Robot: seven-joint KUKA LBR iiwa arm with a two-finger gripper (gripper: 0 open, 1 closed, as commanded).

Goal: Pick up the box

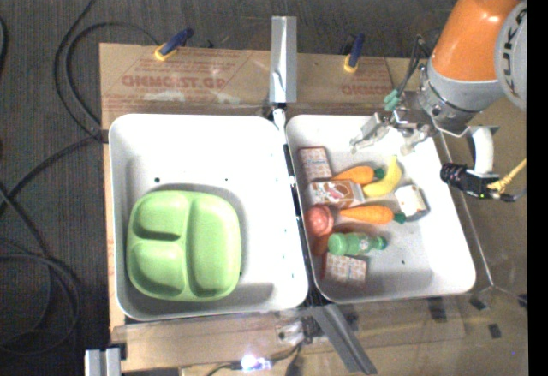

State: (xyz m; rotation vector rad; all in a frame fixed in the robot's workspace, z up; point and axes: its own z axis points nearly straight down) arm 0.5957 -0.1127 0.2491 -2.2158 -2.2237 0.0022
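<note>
I log a green divided plate [184, 243] in the left bin [120, 152]; in the right bin [445, 267]: two carrots [360, 174], banana [387, 178], green bottle [354, 242].

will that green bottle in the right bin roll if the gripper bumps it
Probably. The green bottle lies on its side and looks round, so a nudge could roll it. The carrot and a small box sit close by, so it likely wouldn't travel far.
</note>
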